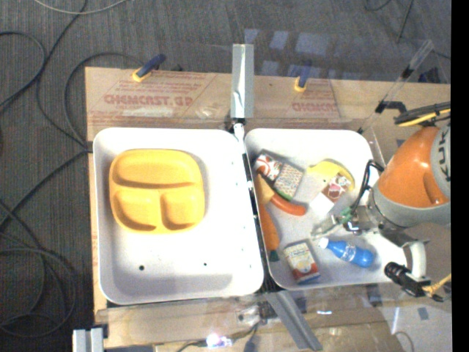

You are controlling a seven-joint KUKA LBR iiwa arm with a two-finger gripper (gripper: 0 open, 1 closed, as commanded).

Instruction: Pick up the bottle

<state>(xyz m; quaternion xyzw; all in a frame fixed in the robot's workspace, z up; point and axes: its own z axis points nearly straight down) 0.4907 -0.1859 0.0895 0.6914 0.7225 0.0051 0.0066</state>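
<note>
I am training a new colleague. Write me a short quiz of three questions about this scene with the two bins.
1. True or false: the yellow tray lies in the left bin.
2. Which bin holds the blue bottle? A) left B) right
3. Fill in: the small carton lies to the bottle's ____.

Key: 1 true; 2 B; 3 left. The gripper hovers just above the bottle's cap end.

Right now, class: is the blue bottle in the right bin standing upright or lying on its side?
Lying on its side. The blue bottle stretches along the floor of the right bin, white cap pointing left, beside the gripper.
</note>
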